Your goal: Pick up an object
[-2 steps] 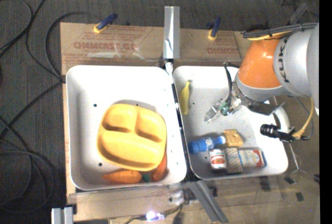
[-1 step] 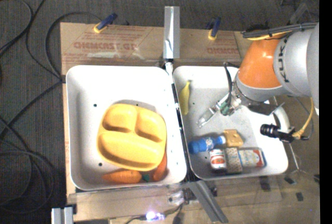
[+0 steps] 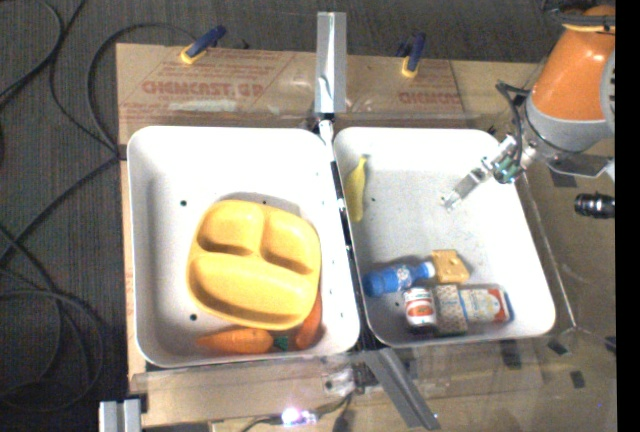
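arm (image 3: 575,90) reaching in, slanted down-left | gripper (image 3: 455,197) fingers: cannot tell | blue bottle (image 3: 397,278) below fingers, long axis left-right, cap right

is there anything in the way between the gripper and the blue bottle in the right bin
Nothing visible stands in the way. The gripper hangs over bare floor in the upper part of the right bin; the blue bottle lies nearer the front, with open white floor between them. A cracker sits beside the bottle's cap end, so a grasp there is crowded.
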Robot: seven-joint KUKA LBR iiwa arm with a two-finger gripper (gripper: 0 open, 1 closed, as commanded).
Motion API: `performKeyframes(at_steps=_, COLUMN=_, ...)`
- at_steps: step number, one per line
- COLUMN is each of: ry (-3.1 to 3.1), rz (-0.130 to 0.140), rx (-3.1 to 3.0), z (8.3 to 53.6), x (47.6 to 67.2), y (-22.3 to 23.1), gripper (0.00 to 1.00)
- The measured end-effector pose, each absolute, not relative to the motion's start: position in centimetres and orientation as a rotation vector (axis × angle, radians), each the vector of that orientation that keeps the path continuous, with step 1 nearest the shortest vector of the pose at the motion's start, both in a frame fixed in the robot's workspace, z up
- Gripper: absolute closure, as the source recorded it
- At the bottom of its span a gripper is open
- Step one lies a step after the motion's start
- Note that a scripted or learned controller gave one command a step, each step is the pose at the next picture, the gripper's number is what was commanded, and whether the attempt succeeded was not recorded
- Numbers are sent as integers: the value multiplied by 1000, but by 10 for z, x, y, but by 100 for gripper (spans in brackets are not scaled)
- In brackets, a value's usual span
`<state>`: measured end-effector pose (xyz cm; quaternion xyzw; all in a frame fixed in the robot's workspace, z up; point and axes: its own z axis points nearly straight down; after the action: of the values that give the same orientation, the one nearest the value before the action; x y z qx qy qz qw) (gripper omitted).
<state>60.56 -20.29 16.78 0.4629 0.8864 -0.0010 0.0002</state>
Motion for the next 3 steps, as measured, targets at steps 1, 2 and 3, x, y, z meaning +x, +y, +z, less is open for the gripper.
performKeyframes(at_steps=1, ry=2798, rz=-1, rx=1422, z=115, x=519, y=-166, gripper=0)
performKeyframes(at_steps=2, ry=2934, rz=-2, rx=1129, z=185, x=605, y=-205, gripper=0)
performKeyframes(at_steps=3, ry=3013, rz=1, rx=892, z=129, x=524, y=-142, gripper=0)
